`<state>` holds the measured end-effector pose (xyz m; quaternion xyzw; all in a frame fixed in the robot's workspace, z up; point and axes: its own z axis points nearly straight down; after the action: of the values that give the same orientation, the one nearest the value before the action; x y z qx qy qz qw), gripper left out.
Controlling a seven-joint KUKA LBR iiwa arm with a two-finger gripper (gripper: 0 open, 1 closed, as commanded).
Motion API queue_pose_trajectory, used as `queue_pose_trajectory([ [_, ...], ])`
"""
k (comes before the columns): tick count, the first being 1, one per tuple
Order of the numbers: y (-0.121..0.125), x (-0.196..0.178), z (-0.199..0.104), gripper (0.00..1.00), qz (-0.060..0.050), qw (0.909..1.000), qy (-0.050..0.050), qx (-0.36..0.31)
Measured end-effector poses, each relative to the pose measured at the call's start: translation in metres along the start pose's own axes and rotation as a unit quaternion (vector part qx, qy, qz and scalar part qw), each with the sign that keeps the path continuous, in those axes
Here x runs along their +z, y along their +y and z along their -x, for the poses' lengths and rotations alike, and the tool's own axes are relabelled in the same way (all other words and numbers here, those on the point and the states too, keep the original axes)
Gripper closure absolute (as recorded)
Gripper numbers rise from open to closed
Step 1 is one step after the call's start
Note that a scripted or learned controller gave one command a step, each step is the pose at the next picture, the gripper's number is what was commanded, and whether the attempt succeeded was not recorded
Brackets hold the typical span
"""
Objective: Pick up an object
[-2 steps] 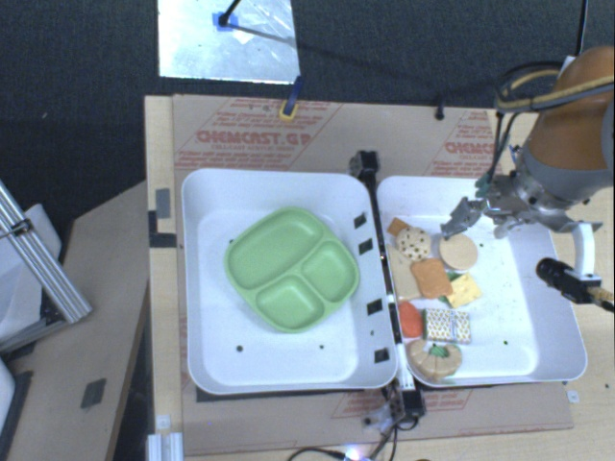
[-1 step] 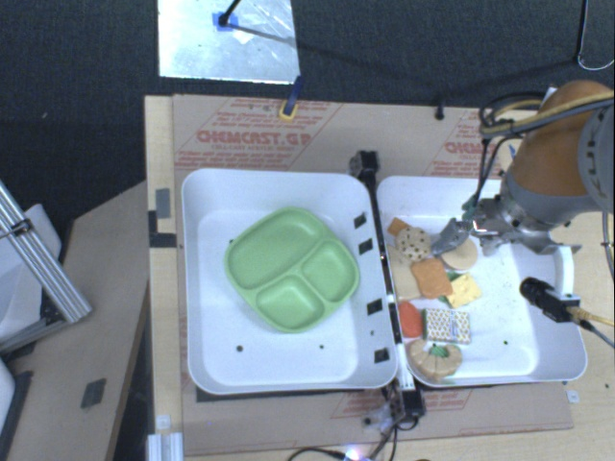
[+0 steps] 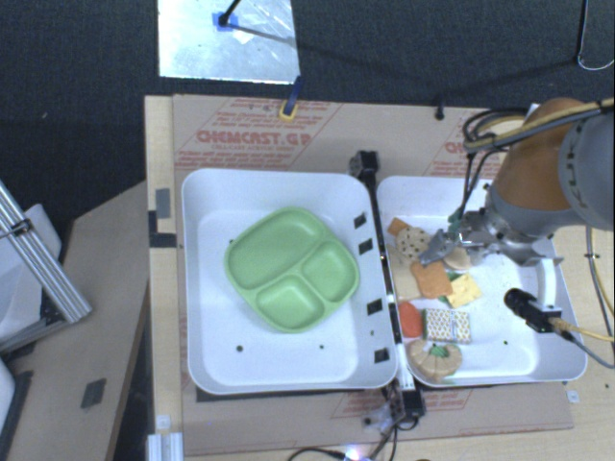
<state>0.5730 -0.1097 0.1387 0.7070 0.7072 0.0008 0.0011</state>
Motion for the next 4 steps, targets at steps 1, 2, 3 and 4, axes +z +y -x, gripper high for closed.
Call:
queue_pose_trajectory([
  [1, 0.002, 0.042, 0.000, 0.00, 0.001, 1.0000, 0.000, 0.000],
  [2, 0.004, 0.037, 0.001, 1.00, 0.005, 1.0000, -0.001, 0.000],
  [3, 0.005, 0.001, 0.006, 1.00, -0.001, 1.0000, 0.000, 0.000],
  [4, 0.009, -0.039, -0.001, 1.00, -0.002, 1.0000, 0.000, -0.001],
])
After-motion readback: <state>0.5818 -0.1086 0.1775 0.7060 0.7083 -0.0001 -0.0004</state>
